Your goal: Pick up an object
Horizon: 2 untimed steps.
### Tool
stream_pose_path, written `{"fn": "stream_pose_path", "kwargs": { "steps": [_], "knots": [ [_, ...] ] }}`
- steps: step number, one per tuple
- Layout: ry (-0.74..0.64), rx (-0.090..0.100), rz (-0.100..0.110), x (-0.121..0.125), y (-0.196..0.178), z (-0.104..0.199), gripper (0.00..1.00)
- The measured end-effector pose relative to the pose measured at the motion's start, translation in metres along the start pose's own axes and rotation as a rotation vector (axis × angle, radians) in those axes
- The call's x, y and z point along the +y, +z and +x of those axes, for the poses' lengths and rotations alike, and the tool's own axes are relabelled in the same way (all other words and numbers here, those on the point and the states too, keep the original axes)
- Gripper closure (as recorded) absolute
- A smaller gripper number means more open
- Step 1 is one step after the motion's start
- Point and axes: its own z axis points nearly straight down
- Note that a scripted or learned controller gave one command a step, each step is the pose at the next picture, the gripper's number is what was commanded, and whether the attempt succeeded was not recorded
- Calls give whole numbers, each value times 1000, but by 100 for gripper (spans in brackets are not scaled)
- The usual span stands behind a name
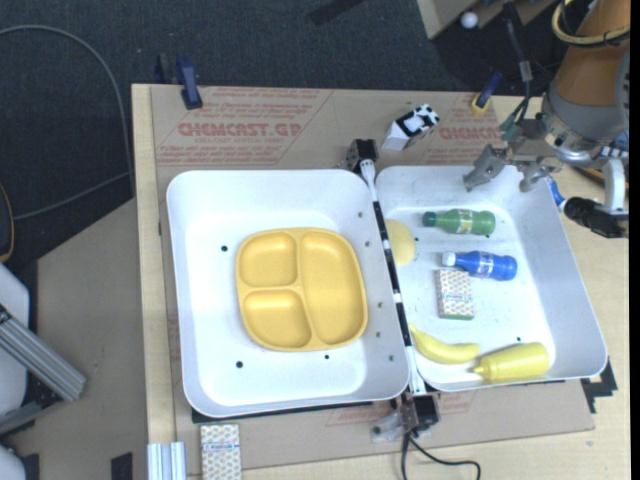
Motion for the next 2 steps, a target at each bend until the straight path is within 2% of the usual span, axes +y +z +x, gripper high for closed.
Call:
{"fn": "stream_pose_path", "kwargs": {
  "steps": [1,2],
  "knots": [
    [-1,1,1,-13,36,26,0],
    [-1,-1,-3,-6,35,37,0]
  ]
}}
